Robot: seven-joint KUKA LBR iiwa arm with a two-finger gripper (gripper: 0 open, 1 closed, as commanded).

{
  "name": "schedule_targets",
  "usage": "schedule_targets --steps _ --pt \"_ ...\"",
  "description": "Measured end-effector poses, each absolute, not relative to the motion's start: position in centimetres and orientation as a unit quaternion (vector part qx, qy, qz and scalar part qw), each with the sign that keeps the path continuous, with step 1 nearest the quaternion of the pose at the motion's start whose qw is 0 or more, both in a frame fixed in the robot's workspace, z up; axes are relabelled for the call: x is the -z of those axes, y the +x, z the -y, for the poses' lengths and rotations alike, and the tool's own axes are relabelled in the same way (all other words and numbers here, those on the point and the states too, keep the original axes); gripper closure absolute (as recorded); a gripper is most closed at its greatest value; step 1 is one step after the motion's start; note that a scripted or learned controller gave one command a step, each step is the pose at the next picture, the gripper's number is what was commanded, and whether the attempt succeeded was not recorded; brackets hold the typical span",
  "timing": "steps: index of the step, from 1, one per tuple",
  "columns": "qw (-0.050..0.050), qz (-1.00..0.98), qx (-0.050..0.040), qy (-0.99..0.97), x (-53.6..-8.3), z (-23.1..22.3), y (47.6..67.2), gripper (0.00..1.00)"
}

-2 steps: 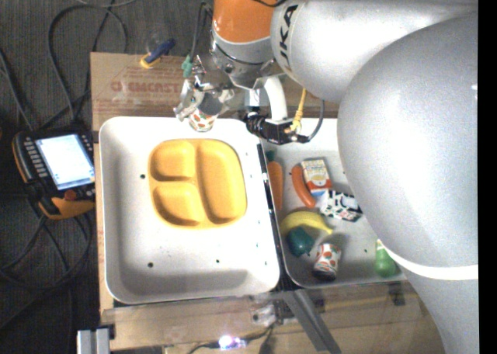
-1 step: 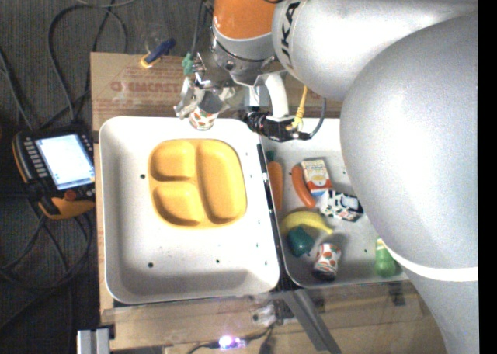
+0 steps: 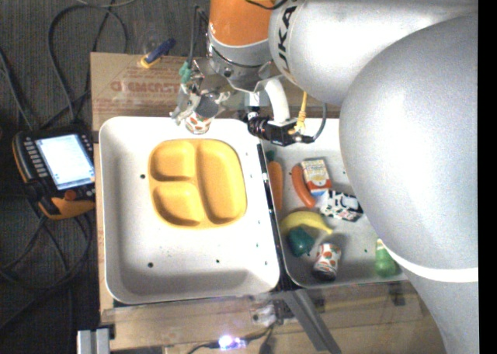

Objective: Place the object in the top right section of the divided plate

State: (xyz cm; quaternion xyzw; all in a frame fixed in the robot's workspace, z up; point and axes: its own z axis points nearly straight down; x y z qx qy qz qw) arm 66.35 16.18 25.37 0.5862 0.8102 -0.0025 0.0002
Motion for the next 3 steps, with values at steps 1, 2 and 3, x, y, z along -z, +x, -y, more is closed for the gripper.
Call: schedule_targets --steps 1,2,3 --pt "-0.001 -0.81 0.0035 0.586 -26.1 -16.2 66.4 1.0" --pt "0.001 -0.825 0.0026 0.565 -26.1 -15.7 66.5 1.0" --pt "0.0 -0.841 0.0026 0.541 -23.8 -15.2 66.8 1.0"
